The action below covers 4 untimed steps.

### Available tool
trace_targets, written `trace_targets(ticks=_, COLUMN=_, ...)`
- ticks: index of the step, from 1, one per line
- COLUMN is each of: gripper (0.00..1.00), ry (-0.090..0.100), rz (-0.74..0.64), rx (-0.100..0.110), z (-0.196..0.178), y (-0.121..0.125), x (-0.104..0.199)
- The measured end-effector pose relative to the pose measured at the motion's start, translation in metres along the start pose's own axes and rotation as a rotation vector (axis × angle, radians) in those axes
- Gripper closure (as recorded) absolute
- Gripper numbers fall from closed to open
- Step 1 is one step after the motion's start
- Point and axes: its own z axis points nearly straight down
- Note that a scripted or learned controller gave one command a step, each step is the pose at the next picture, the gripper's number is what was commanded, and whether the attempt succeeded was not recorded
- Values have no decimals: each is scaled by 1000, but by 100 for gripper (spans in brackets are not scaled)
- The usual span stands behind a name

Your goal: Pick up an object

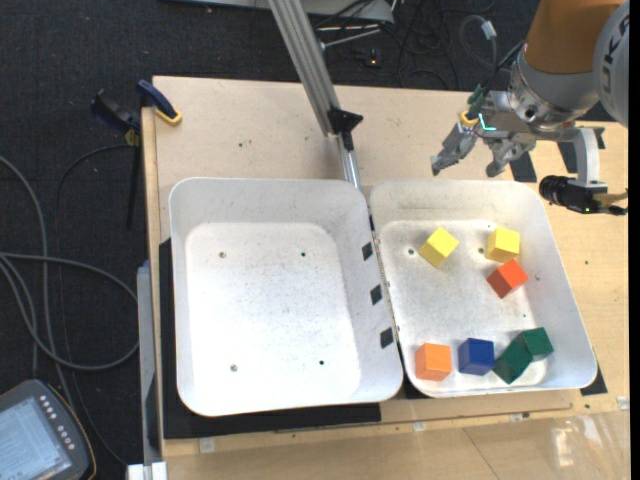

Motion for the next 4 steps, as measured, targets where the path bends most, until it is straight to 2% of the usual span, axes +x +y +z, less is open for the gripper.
trace_targets(ticks=1, gripper=0, ry=-1, rz=-1, rx=-4, z=-3, y=1, x=0)
trace_targets(ticks=3, gripper=0, ry=-1, rz=3, rx=0, z=96, y=-11, x=-9)
trace_targets(ticks=4, gripper=0, ry=0, rz=0, rx=0, z=146, y=-4, x=-3)
